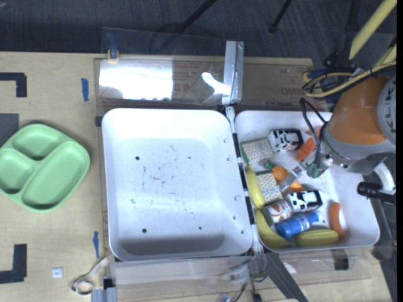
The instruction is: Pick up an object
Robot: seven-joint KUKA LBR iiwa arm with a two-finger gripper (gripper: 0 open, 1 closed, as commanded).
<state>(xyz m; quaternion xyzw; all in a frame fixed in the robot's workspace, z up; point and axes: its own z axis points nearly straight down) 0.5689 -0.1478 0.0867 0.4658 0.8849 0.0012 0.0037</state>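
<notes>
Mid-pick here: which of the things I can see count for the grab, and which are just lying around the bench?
For the pick:
- right bin with its clutter: banana, blue bottle, two black-and-white cow toys, orange carrot-like piece
- gripper, low over that bin

Just lying about:
- left bin
- green divided plate
- scissors on the bench

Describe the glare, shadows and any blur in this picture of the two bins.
Camera view: strong glare whitens the clear sheet behind the left bin; the bin's floor is evenly lit, with soft shadow along its near wall. The arm looks slightly soft and shades part of the right bin. The toys there and the green plate are fairly sharp.
</notes>
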